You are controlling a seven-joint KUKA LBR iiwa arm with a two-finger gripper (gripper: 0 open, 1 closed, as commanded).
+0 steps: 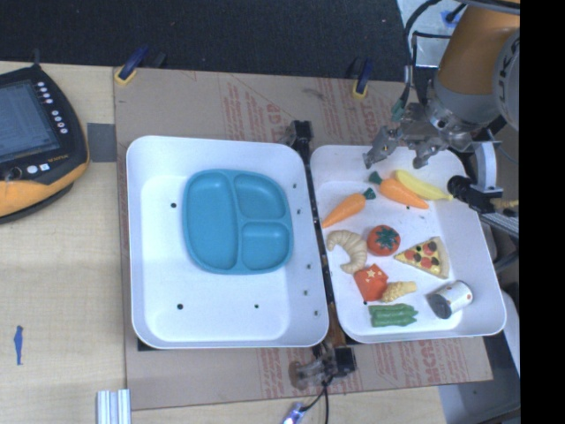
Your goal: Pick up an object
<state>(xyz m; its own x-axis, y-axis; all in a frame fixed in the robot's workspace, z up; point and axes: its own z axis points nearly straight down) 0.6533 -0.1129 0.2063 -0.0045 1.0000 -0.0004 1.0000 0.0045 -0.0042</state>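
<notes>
Yellow banana (422, 185), elongated, lies in the right bin (481, 263) beside an orange carrot (403, 193). The claw (403, 153) hovers just above, fingers spread, holding nothing.

Tool (399, 155) spread wide, pointing down, nothing gripped.

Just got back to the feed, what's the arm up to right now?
The gripper hangs open over the far end of the right bin, holding nothing. Just below it lie a yellow banana and two carrots; further along that bin are a tomato, a croissant and a pizza slice. The left bin holds a blue divided plate. No pick has been made yet.
</notes>
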